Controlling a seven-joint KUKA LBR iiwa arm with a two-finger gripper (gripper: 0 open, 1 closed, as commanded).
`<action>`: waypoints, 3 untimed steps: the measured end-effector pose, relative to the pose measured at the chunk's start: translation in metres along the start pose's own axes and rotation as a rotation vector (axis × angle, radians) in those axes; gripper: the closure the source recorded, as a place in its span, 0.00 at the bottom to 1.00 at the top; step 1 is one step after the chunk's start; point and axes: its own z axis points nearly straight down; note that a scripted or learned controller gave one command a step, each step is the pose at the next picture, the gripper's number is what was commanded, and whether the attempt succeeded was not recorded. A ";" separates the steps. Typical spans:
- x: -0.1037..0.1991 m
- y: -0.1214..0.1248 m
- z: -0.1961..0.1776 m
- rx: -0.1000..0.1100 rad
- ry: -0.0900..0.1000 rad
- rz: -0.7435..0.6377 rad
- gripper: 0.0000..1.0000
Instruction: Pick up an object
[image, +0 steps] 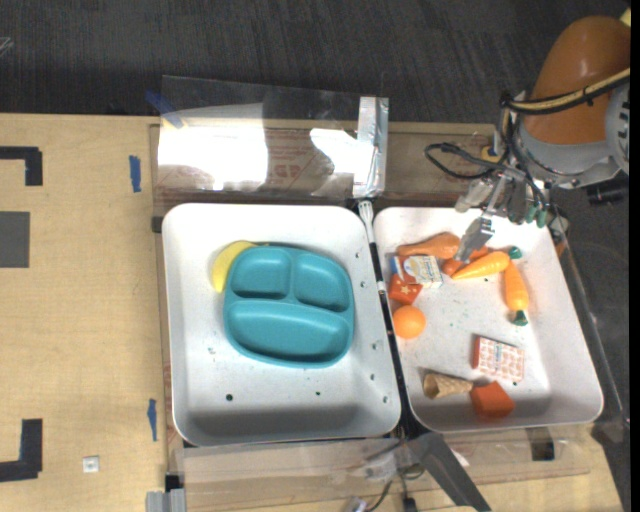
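The gripper hangs low in the right bin, just over the toy carrot; whether it's parted I cannot tell. Reaching stage, I'd say: next, descend and clamp

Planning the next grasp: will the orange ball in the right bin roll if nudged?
Likely yes: the orange ball looks round and smooth, sitting on flat bin floor. It probably rolls leftward little, since it lies near the bin wall and a red piece.

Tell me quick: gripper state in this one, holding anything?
Gripper: open or shut cannot be told; it sits low in the right bin over the toy carrots, with nothing visibly held.
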 end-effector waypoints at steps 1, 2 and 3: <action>0.036 -0.060 0.101 0.000 0.000 0.011 0.00; 0.024 -0.050 0.109 0.000 0.000 0.167 0.00; 0.028 -0.052 0.108 0.001 0.002 0.106 0.00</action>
